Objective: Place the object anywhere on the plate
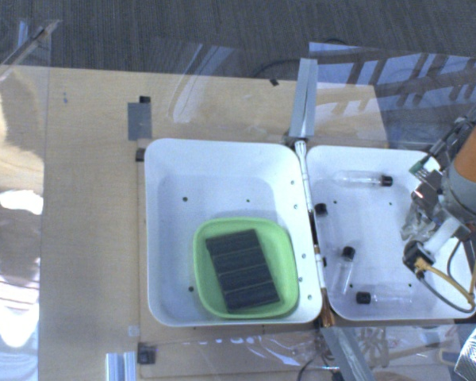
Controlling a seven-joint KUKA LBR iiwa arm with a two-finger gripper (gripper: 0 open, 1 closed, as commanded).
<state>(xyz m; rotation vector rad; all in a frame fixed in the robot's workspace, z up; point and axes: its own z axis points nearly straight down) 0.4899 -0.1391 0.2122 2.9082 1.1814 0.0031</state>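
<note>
A green, rounded-square plate [282, 248] lies in the front half of the left bin [166, 213]. A dark grey ridged slab [242, 269] rests flat on the plate, turned slightly off square. My gripper [416, 230] hangs over the right side of the right bin [381, 213], well away from the plate and slab. Nothing shows between its fingers. Yellow and black cables loop just below it.
Three clear tubes with black caps lie in the right bin: one at the back [363, 180], one near the middle [345, 268], one at the front [385, 298]. A loose black cap [320, 209] sits by the divider. A grey bracket [304, 101] stands behind the bins.
</note>
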